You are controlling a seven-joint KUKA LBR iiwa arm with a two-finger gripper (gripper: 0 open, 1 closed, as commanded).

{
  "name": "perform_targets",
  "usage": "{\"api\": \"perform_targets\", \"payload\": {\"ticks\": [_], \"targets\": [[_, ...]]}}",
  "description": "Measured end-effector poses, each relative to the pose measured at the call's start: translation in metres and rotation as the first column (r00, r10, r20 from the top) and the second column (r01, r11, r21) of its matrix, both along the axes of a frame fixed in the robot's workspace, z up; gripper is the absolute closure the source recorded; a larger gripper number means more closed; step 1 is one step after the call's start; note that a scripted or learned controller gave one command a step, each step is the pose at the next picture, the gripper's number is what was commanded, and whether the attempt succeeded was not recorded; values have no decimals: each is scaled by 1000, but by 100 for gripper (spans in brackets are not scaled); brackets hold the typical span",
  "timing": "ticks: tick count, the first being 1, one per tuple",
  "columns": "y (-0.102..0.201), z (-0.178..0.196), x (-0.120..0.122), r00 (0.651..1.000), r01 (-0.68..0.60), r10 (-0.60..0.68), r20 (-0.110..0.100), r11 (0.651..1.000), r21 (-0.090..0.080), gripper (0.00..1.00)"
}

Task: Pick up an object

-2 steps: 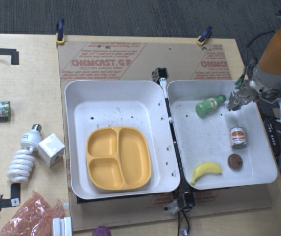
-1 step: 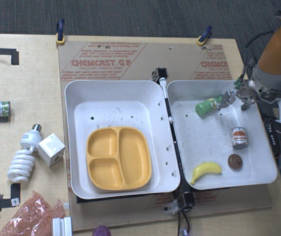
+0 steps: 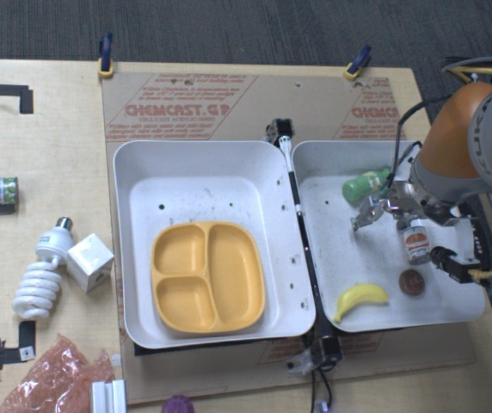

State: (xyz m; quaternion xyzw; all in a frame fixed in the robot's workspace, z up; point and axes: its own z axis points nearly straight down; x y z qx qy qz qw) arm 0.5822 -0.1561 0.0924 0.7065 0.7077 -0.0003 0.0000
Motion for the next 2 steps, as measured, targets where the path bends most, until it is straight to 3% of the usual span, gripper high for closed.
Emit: {"api": "perform_targets", "payload": {"ticks": [1,2], "targets": [[0,10,1,1000,-2,2,2,1000,-1,100],[0,10,1,1000,-2,2,1,1000,-1,0]]}}
